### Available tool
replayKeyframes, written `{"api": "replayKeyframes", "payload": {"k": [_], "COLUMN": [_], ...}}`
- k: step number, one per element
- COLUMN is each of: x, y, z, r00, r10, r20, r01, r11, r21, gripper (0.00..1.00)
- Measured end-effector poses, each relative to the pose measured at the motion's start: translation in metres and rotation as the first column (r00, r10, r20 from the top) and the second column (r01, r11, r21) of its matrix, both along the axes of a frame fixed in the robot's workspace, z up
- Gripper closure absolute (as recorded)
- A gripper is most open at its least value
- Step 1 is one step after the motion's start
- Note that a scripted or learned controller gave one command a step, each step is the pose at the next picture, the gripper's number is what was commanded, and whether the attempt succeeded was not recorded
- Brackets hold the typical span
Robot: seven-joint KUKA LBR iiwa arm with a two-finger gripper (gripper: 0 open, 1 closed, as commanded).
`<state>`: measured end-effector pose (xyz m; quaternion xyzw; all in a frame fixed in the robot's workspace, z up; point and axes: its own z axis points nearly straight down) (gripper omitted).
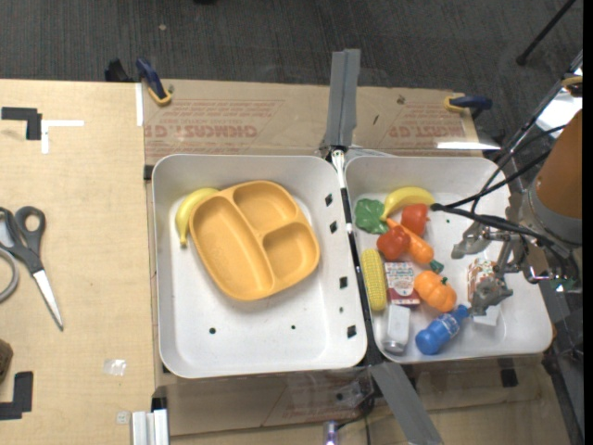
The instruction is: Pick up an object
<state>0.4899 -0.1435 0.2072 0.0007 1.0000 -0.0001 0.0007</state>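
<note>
The left bin (243,341) holds an orange tray (252,239), with a banana (188,213) at the tray's 9 o'clock. The right bin (528,336) holds a second banana (408,197) and a green pepper (369,215) at 12 o'clock, then tomatoes (397,239), a carrot (422,249), corn (372,279), a ketchup packet (400,282), an orange (435,291), and a blue bottle (439,332) at 6 o'clock. The gripper (489,290) hangs over a small wrapped packet (482,276) at 3 o'clock; whether its fingers grip cannot be told. Scissors (35,258) lie on the wooden bench (74,341); dark carpet (278,17) lies beyond.
</note>
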Motion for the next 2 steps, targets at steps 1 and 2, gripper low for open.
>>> {"api": "replayKeyframes", "payload": {"k": [1, 2], "x": [0.0115, 0.0137], "y": [0.0359, 0.0455], "z": [-0.1070, -0.1074], "r00": [0.995, 0.993], "r10": [0.094, 0.119], "r20": [0.026, 0.022], "r01": [-0.093, -0.119], "r11": [0.996, 0.993], "r21": [-0.006, -0.010], "gripper": [0.00, 0.00]}}
